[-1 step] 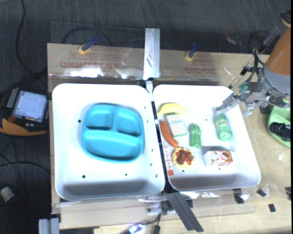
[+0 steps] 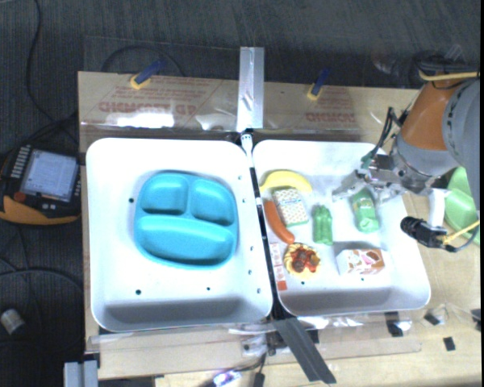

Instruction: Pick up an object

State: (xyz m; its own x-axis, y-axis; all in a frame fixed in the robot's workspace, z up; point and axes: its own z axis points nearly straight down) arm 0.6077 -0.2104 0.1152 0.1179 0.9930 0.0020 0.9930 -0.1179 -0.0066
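You have the gripper point(image 2: 369, 185) low inside the right bin point(image 2: 411, 293), near its far right corner, and its two fingers stand spread apart with nothing between them. Just below the fingertips lies a small green object point(image 2: 365, 214), close enough that it looks like the target, though you cannot tell from this angle whether a finger touches it. Nothing has been lifted yet, so I judge the pick as not yet made: you are at the approach or the descent, with closing and raising left to do. The other candidates sit toward the bin's left wall and front edge: a yellow piece point(image 2: 285, 181) by the far left corner, a patterned packet point(image 2: 291, 207) just in front of it, a red sausage-like item point(image 2: 278, 222) along the left wall, a green bottle point(image 2: 323, 224) mid-bin, a round pizza-like toy point(image 2: 302, 258), and a white packet point(image 2: 360, 261) near the front. The left bin point(image 2: 105, 297) carries a blue divided tray point(image 2: 185, 218) at its centre.
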